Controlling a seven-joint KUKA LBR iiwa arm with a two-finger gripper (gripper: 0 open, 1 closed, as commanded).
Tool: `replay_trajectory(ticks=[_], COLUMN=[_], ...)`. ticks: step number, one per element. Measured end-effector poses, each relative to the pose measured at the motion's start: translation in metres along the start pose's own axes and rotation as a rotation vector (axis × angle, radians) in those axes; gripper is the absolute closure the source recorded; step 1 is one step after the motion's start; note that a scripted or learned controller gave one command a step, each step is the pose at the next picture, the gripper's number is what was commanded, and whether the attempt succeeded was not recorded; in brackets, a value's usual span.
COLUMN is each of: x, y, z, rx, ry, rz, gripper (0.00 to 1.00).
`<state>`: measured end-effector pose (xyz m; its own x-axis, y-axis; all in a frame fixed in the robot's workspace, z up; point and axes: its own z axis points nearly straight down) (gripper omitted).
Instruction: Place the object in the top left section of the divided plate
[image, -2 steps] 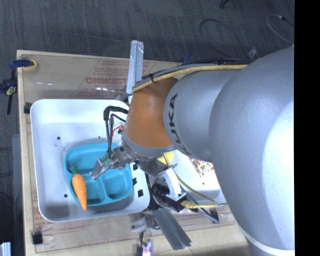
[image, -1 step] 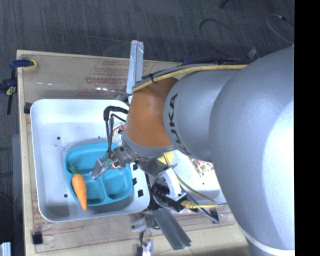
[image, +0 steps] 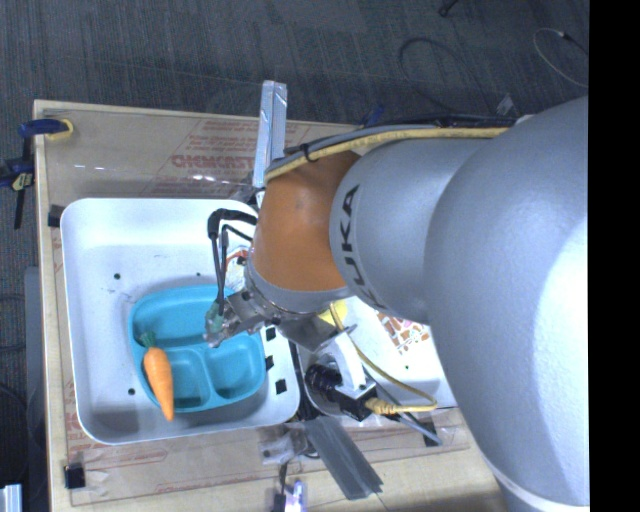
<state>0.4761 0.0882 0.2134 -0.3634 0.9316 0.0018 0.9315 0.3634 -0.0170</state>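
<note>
Carrot on the left edge of the blue divided plate, tool above the plate's upper right

Carrot (image: 159, 380) lies in the left bin (image: 85, 300), on the left side of the blue divided plate (image: 215, 375). Its thick end points up the view and its tapered tip points down, reaching past the plate's lower left rim toward the bin floor. It overlaps the plate's left edge; which compartment it sits in cannot be told for sure, though it is beside the lower left section rather than the upper one.

Plate sits in the lower middle of the left bin, with raised ridges splitting it into sections. The two lower sections show plainly; the upper part is partly covered by the arm.

Tool (image: 218, 325) hangs over the upper right part of the plate, just right of the carrot's thick end and apart from it. Whether its jaws are apart or together cannot be told: they are small, dark and seen nearly end-on. Nothing is seen between them.

Arm (image: 450, 250), grey with an orange band (image: 295, 235), reaches in from the right and covers most of the right bin (image: 420, 360). Black cables (image: 222, 245) loop along the wrist above the tool.

Bench (image: 120, 150) is pale, with red printed lettering along its far side. A blue clamp (image: 40, 128) grips its upper left corner.
</note>
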Motion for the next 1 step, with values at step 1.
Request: replay_trajectory(ticks=[1], x=[-0.0044], y=[0.003], z=[-0.0205], rx=[-0.01], ry=[-0.003], rz=[-0.088], gripper=[1.0])
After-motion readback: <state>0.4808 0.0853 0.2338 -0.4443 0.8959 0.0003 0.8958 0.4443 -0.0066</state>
